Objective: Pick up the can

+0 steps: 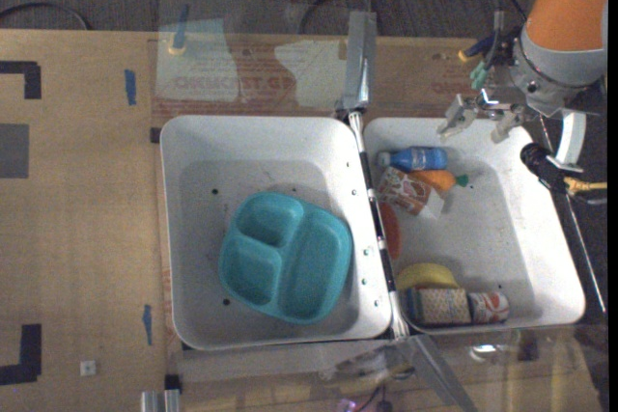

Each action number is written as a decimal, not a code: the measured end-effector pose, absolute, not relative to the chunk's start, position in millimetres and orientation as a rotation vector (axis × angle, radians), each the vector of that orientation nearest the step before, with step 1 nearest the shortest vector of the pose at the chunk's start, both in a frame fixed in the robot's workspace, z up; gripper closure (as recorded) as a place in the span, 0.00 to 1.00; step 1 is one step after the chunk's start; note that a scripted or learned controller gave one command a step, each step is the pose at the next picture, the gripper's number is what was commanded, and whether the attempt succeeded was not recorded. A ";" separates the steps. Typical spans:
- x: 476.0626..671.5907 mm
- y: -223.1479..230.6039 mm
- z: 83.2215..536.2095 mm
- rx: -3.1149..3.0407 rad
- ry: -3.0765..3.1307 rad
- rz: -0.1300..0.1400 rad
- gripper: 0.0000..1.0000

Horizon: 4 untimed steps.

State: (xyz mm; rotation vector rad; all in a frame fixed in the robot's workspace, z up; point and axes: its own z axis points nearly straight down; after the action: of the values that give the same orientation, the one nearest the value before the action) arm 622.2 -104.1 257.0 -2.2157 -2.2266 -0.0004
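Observation:
The can (443,306) lies on its side against the near wall of the right bin (541,256); it has a pale patterned label. A red and white piece (490,307) touches its right end. My gripper (480,123) hangs over the far rim of the right bin, well away from the can. It is open, its two fingers spread with nothing between them.
In the right bin also lie a blue bottle (415,157), a reddish packet (406,191), an orange item (439,179), a red item (389,232) along the left wall and a yellow banana (425,275) just behind the can. A teal divided plate (285,256) sits in the left bin (193,207).

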 end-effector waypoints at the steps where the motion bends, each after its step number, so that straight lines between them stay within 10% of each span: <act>1: 667.7 -121.8 215.4 -2.306 -2.138 -0.002 0.00; 2: 644.4 -116.6 99.2 -2.146 -2.305 -0.012 0.00; 3: 645.2 -120.4 112.6 -2.154 -2.303 -0.012 1.00; 4: 572.2 -101.6 185.4 -1.664 -2.665 -0.002 1.00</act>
State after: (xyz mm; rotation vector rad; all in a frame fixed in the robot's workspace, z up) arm 572.2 -101.6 185.4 -1.6643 -2.6651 -0.0021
